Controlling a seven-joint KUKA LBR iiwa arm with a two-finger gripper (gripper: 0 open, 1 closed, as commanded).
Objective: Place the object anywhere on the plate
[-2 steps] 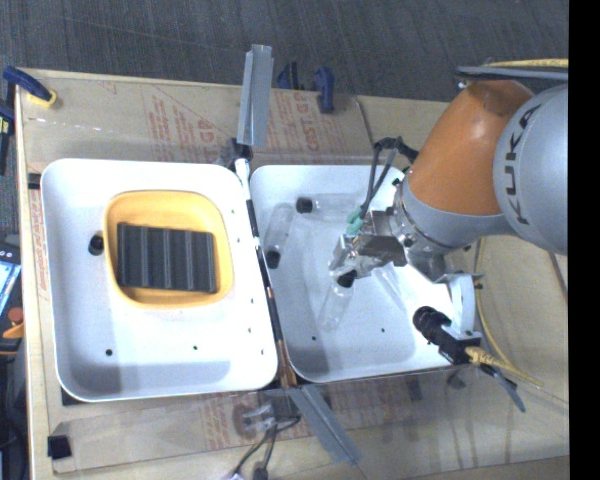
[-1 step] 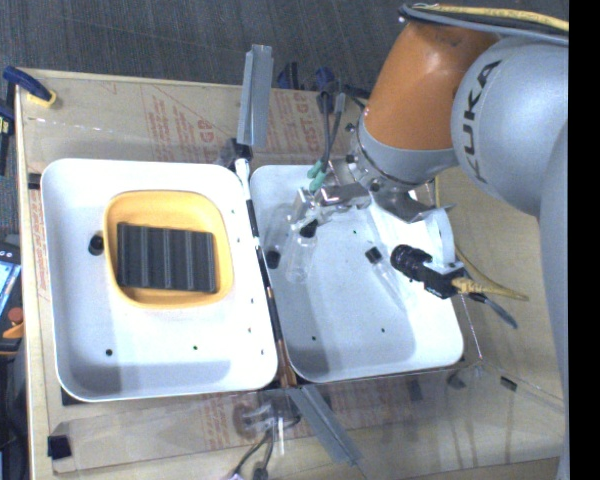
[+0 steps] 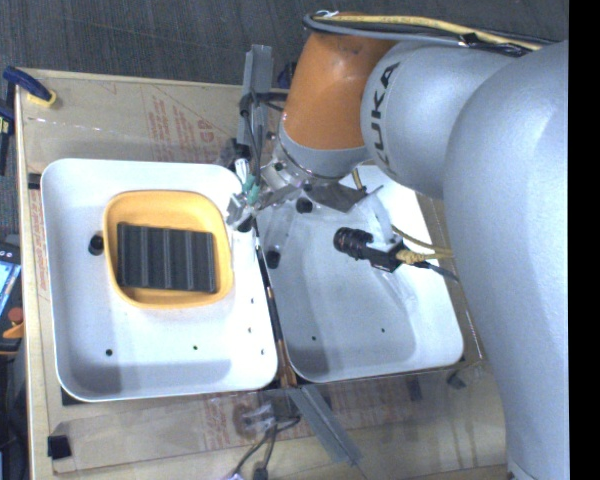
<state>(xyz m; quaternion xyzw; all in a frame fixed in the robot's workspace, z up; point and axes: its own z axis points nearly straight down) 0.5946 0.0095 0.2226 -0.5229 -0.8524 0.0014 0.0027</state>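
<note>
Gripper [image 3: 252, 204]: seen at the upper end of the wall between the two bins, under the orange band of the arm [image 3: 460, 118]; whether it is open or closed cannot be told; nothing can be seen held in it

Object: a dark ribbed block [image 3: 170, 258] is seen lying flat on the yellow plate [image 3: 130, 208], well inside its rim; it is judged to be the task's thing, and so to be already placed

Plate: set in the left bin [image 3: 150, 368], towards its upper half, apart from the gripper

Risk, bin wall: the gripper is very close to the shared wall; a low sideways move could catch it and shift a bin, and the plate with it

Risk, plate: a pass back over the left bin could clip the plate's near edge and slide the block off

Risk, cable: a black connector [image 3: 365, 246] and its lead hang over the right bin [image 3: 380, 338]; a wrist turn could drag them across the floor

Hidden: the upper part of the right bin is covered by the arm; anything lying there cannot be judged

Hard to make out: the gripper's tip is lost in clutter and shadow; a small dark spot [image 3: 97, 245] left of the plate cannot be identified
</note>
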